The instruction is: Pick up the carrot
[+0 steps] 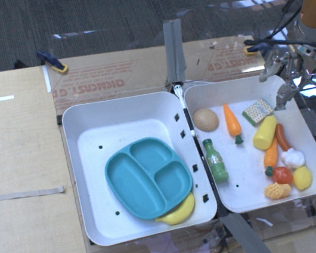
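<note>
- The gripper (pixel 279 84) hangs over the far right corner of the right bin (pixel 262 200), above the bin's rim; its metal fingers stand apart and nothing lies between them.
- The carrot (pixel 232 120) lies in the right bin's far half, just about midway between its left and right walls — orange body pointing away, green tip toward the near edge.
- Just to its left sits a tan, egg-like ball (pixel 206 119); to its right a small checked green block (pixel 256 111) and a yellow bottle-like piece (pixel 265 133).
- A green bottle (pixel 215 160) lies by the bin's left wall.
- A second orange carrot-like piece (pixel 271 154) lies further right, near a cluster of toy foods in the near right corner.
- The left bin (pixel 86 166) holds a teal divided plate (pixel 149 178) with a banana (pixel 177 212) touching its near edge.
</note>
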You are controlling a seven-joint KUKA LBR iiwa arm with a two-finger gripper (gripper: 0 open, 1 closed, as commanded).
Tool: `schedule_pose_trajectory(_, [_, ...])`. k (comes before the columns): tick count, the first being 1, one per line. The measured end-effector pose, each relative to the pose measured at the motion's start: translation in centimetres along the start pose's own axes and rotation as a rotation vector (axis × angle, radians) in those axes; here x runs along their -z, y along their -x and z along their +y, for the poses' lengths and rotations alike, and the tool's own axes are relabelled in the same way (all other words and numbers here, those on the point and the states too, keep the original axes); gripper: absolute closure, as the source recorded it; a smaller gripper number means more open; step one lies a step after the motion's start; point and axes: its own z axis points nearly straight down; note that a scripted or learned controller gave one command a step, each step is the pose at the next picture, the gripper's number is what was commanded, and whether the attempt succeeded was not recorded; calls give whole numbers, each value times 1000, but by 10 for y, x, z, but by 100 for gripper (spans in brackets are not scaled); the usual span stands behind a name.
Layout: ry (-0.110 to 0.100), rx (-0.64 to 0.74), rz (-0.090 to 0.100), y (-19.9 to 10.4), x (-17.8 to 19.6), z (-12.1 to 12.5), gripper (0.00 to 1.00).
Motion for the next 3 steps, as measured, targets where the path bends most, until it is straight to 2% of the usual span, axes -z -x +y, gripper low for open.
schedule_pose_trajectory(1, [1,34,-1,-41,-117,100,0])
schedule_pose_trajectory(2, [-2,38,-8,-39,-105,101,100])
schedule_pose_trajectory(3, [1,202,-3,12,-16,119,100])
